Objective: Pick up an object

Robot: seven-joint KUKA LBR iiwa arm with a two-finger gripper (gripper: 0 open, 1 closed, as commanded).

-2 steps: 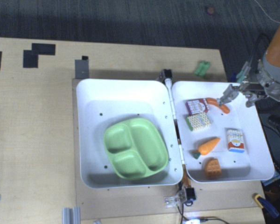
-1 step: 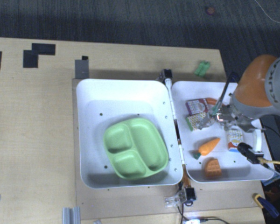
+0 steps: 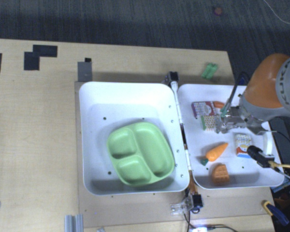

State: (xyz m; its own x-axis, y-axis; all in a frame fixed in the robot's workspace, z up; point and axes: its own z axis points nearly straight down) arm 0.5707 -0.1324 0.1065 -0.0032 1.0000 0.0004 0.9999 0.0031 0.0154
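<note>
My tool (image 3: 225,124) hangs low over the right bin (image 3: 191,170), at about three o'clock of the view, and its tip sits on or just above a small patterned packet (image 3: 210,123) there. Whether the tool is released or clenched I cannot tell; the metal parts blur together against the packet. I judge the packet is my target, since the tool stands directly over it and away from the other items.

The pickable things are all gathered in this right bin: a red-and-white packet (image 3: 203,108) at twelve o'clock of the patterned one and touching it, an orange carrot (image 3: 216,152) at six o'clock, a brown bread-like piece (image 3: 220,174) further on toward six, and a small white carton (image 3: 242,144) at four o'clock, just beside my wrist.

The left bin (image 3: 94,178) holds a green divided tray (image 3: 140,152), lying tilted and well apart from my reach; I take it as a drop place.

A green item (image 3: 209,71) lies on the table (image 3: 34,144) at twelve o'clock of the right bin.
</note>
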